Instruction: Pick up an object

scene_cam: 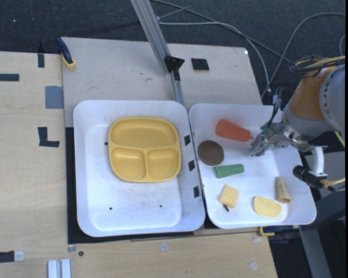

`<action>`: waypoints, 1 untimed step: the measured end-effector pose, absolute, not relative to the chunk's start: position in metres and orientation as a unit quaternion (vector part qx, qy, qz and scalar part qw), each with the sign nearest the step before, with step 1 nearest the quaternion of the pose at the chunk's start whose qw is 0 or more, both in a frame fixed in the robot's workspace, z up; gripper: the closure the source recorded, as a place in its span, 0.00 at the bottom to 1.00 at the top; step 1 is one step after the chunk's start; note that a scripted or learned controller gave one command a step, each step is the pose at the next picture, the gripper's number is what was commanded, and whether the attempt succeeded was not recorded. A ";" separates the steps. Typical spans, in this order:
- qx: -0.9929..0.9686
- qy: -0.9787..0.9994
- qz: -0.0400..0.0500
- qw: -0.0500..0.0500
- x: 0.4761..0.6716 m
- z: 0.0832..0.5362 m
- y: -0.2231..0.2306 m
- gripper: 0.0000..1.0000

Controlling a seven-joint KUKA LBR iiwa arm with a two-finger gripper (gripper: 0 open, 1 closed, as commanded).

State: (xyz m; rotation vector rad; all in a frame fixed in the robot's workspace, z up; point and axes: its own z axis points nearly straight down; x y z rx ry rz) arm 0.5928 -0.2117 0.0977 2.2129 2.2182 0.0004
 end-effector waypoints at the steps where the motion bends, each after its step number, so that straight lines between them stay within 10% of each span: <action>1: 0.707 0.708 0.000 0.001 0.591 0.160 -0.208 1.00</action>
